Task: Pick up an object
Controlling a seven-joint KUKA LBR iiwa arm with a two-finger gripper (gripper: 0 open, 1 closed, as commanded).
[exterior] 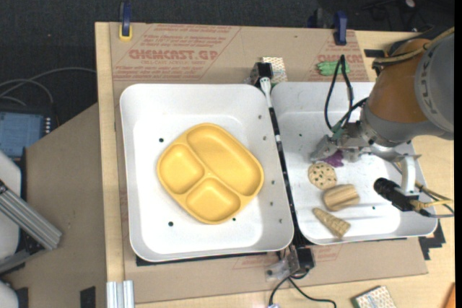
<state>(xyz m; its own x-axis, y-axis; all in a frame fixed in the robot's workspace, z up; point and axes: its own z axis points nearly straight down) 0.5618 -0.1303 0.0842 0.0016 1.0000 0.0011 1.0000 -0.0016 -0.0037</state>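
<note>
Objects lay in the right bin (303,108) — a round speckled cookie (322,174), a tan cylinder (341,197) just beside it and a cone-shaped piece (333,222) near the front rim, with bare white floor behind them. A small purple thing (333,155) sat under the gripper (339,148), low near the bin's middle; whether it was gripped could not be told. The left bin (144,112) held a yellow divided tray (208,172) — centred, clear of the walls.

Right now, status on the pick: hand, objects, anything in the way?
Hand low in right bin, over a purple item; grip unconfirmed. Cookie, tan roll, cone loose nearby. Yellow divided plate in left bin, not in the way.
</note>
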